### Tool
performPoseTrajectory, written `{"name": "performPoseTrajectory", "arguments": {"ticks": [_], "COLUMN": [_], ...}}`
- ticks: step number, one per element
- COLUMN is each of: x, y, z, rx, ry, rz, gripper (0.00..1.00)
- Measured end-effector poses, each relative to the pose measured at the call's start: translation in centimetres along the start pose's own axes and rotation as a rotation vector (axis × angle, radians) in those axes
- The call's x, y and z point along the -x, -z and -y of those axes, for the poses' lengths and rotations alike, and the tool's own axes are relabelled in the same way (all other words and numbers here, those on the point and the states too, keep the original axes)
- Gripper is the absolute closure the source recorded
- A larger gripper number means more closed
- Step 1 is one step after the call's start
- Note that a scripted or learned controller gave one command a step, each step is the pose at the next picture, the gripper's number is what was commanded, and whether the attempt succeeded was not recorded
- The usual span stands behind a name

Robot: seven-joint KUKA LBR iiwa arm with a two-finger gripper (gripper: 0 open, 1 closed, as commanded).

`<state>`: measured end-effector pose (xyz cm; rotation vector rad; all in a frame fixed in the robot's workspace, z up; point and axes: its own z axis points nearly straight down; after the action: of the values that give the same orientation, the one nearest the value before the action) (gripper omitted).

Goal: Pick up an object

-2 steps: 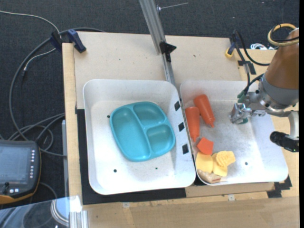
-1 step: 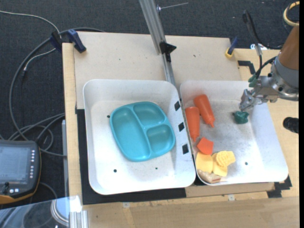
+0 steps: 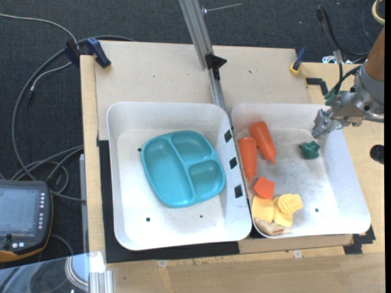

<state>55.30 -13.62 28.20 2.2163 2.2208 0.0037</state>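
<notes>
Right bin (image 3: 342, 206), matte white plastic, is being entered by the gripper (image 3: 322, 127); finger spacing cannot be told. Small dark-green knobbly piece (image 3: 310, 150) is lying just below and inward of them, apart. Two smooth orange carrots (image 3: 263, 140) are lying farther inward. A centred, vertical descent is being advised.

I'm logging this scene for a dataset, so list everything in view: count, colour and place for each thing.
bins: 2, white, side by side on the bench
divided plate: 1, teal, in the left bin
carrots: 2, orange, at the right bin's left side
small green object: 1, dark green, upper middle of the right bin
orange block: 1, below the carrots
yellow pieces: a few, right bin's lower left corner
clamps: 2, blue, at the board's top corners
gripper: 1, grey, just above the green object
</notes>
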Motion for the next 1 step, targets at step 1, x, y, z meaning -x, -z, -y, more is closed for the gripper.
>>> {"name": "performPoseTrajectory", "arguments": {"ticks": [1], "x": [-5.21], "y": [0.22], "z": [0.76], "rx": [-0.006], "ry": [0.004], "rz": [-0.004], "gripper": [1.00]}}
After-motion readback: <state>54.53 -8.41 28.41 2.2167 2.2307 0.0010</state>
